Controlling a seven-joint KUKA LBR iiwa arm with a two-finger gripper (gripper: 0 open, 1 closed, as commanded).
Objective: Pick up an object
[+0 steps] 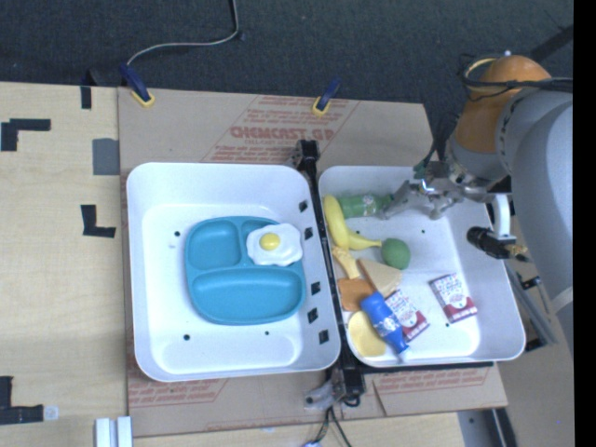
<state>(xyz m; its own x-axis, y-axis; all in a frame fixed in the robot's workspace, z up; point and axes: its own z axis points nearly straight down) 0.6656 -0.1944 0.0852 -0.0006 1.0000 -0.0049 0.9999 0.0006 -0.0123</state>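
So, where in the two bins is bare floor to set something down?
Left bin: bare strips in front of the blue plate and along its left side. Right bin: bare floor right of the green ball, above the sachet. Crowded: the right bin's left side, from banana to blue tube.

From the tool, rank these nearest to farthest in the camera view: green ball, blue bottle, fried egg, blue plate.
Measured from the tool, in the right bin's upper part:
1. Green ball, right bin, just below the tool.
2. Blue bottle, right bin, near its bottom edge.
3. Fried egg, left bin, on the plate's corner.
4. Blue plate, left bin, centre.
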